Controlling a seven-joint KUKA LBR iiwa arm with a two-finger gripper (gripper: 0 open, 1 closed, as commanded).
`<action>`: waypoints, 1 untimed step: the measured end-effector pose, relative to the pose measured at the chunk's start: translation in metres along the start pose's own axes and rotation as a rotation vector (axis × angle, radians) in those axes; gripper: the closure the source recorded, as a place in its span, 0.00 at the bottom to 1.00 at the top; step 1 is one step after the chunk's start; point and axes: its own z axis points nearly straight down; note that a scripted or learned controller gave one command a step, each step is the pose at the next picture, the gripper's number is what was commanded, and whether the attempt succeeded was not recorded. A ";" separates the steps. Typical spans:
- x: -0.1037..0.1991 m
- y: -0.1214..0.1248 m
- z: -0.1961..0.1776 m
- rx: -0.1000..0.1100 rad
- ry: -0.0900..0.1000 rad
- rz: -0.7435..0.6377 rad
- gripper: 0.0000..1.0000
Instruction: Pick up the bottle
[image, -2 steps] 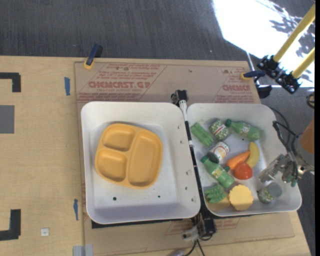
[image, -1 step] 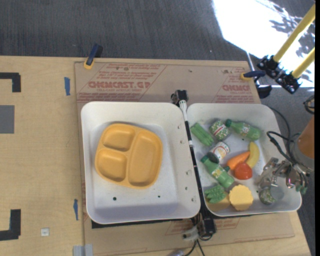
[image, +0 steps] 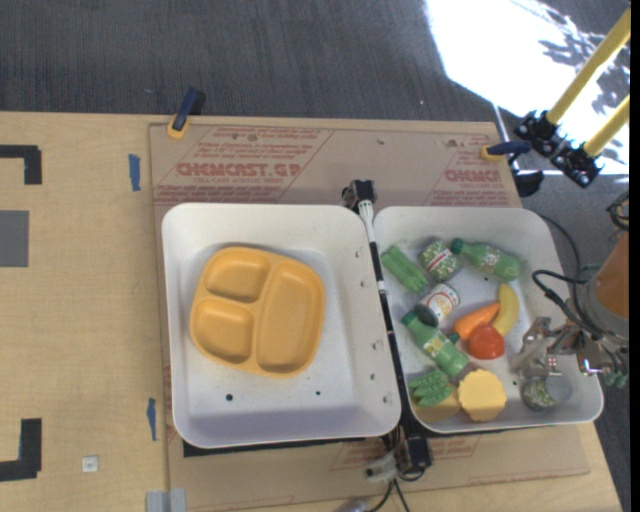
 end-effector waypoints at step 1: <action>0.001 0.004 0.002 -0.006 0.005 -0.004 0.00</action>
